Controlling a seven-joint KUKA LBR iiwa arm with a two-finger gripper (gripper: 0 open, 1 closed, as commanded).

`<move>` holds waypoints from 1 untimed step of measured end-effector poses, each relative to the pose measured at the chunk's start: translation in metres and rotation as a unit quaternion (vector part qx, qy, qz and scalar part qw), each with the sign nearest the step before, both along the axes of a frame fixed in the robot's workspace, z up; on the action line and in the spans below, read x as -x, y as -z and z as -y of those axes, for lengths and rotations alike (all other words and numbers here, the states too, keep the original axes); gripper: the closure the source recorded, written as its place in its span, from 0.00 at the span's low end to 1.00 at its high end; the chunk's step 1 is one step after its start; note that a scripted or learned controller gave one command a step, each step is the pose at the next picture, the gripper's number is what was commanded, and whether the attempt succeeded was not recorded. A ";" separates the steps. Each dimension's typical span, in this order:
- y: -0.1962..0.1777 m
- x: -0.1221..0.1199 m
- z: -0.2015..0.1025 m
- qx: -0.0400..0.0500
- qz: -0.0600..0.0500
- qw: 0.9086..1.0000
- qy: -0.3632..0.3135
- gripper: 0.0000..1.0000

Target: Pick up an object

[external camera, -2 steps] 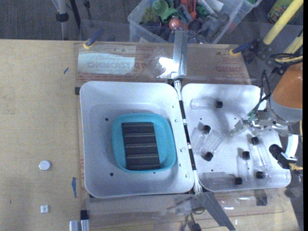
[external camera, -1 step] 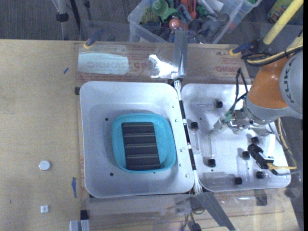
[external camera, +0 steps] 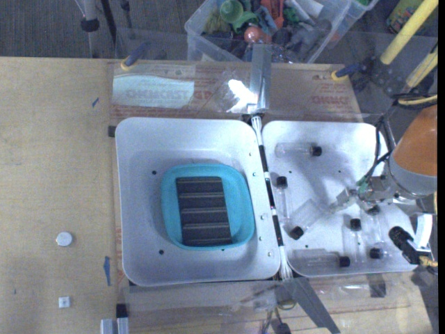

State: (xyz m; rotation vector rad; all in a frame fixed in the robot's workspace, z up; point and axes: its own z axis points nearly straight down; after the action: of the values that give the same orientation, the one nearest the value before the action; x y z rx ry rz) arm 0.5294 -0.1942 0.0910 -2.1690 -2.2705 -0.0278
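Note:
The right bin (external camera: 327, 132) holds several clear plastic vials with black caps. One vial (external camera: 297, 149) lies near the back wall, another (external camera: 308, 218) lies tilted in the middle, and a third (external camera: 321, 259) rests along the front wall. Loose black caps (external camera: 281, 181) sit near the divider. My gripper (external camera: 358, 195) hangs low over the right side of this bin, below the orange band (external camera: 419, 145). It is just right of the tilted vial, and glare and clutter blur its tip. The left bin (external camera: 139, 186) holds a blue tray (external camera: 206, 206) with a dark ridged insert.
A clear tub of colourful toys (external camera: 271, 12) stands behind the bins. A metal bar (external camera: 261, 75) and plastic wrapping (external camera: 233, 94) lie on the cardboard behind them. A small white disc (external camera: 64, 239) sits on the wooden bench at the left. Cables (external camera: 381, 152) trail beside the arm.

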 end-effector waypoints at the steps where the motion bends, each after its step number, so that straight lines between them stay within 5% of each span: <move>1: -0.009 0.000 0.004 0.005 0.002 1.000 0.001 1.00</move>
State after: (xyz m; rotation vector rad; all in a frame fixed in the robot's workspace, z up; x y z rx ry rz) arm 0.5292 -0.1983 0.1000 -2.1789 -2.2746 -0.0199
